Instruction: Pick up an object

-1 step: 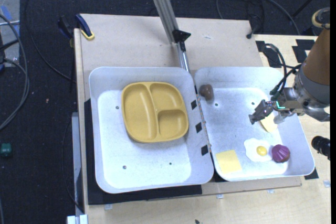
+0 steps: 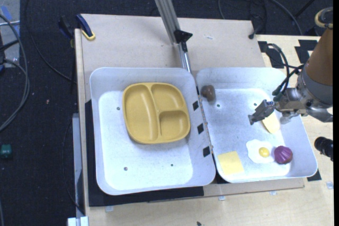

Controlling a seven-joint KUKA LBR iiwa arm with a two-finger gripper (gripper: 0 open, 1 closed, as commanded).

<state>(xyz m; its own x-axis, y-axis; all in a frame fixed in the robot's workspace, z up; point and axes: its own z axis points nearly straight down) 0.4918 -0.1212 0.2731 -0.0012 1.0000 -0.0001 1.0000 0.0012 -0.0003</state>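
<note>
The right bin [image 2: 233,114] holds several small items. A brown round piece [image 2: 208,92] lies near its back left corner and a pale yellow wedge [image 2: 271,124] right of centre. A fried egg [image 2: 259,151] and a purple onion [image 2: 283,154] sit at the front right, and a yellow square slice [image 2: 231,162] lies on the front rim. My gripper [image 2: 261,113] hangs low over the right bin, just at the upper left edge of the pale yellow wedge. Whether it touches the wedge I cannot make out.
The left bin [image 2: 108,156] carries a yellow divided plate [image 2: 157,113]. A metal pole [image 2: 165,0] slants up from the gap between the bins at the back. The arm [image 2: 318,71] comes in over the right bin's right edge.
</note>
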